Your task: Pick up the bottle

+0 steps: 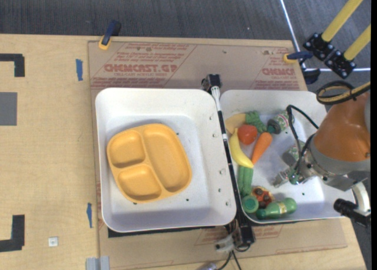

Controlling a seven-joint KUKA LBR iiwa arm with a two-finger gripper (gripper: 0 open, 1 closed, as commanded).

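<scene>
My gripper hangs low in the right bin; I cannot tell its state. The bottle lies at its 7 o'clock, apart

The arm is cut off by the right edge, and part of the right bin is hidden beneath it. The gripper is blurred, so its state cannot be made out. The bottle is partly overlapped by other toys. A small object near the bin's far wall is too small to be identified.
</scene>
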